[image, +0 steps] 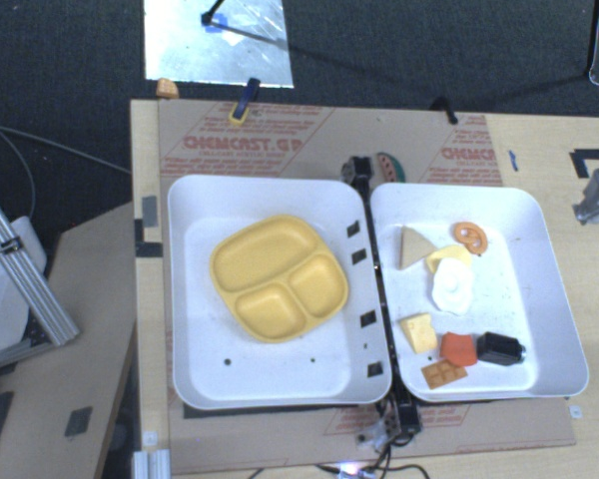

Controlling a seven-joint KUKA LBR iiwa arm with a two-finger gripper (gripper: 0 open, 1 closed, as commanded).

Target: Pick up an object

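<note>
Jaw state: cannot be told; the gripper (597,200) shows as a small grey part at the view's right edge, too little of it visible to judge. It holds nothing that can be seen.

Arm pose: barely entering, poised over the bench (539,153) just outside the far right corner of the right bin (554,267), apart from every item.

Items for picking, all lying in the right bin:
- pretzel (469,236), orange-brown, near the far wall
- tan wedge (414,245), near the inner wall, left of the pretzel
- pale yellow piece (447,258), between wedge and pretzel, touching the white piece
- white piece (452,287), rounded, mid-bin
- yellow block (417,332), nearer the front, by the inner wall
- red block (459,348), just beside the yellow block's right
- black item (499,348), touching or just beside the red block
- brown gridded cracker (443,373), flat, at the front wall, just below the red block

Left bin (195,367): one yellow divided tray (278,277), three compartments, lying flat and slightly turned.

Surroundings: bench covered with printed cardboard; a blue-and-yellow tool (245,101) at its far edge; a shiny sheet (218,26) on the dark floor beyond.
</note>
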